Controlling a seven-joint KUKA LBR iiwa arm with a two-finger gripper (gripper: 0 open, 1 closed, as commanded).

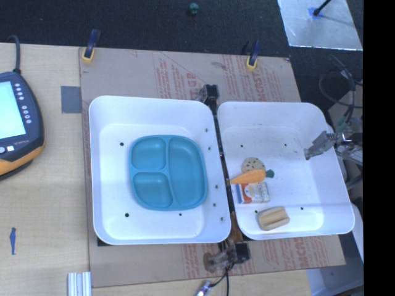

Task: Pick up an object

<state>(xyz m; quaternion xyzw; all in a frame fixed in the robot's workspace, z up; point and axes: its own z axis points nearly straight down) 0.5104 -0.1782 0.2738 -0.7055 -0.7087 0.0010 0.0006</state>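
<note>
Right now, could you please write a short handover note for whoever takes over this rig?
Hand: at the right bin's right edge, above the floor, holding nothing visible.
Objects, all in the right bin near its left wall: carrot, cookie, small packet, tan bread piece.
Left bin: blue divided plate.
Done: nothing picked.
Left: reach an object, grasp, lift.
</note>
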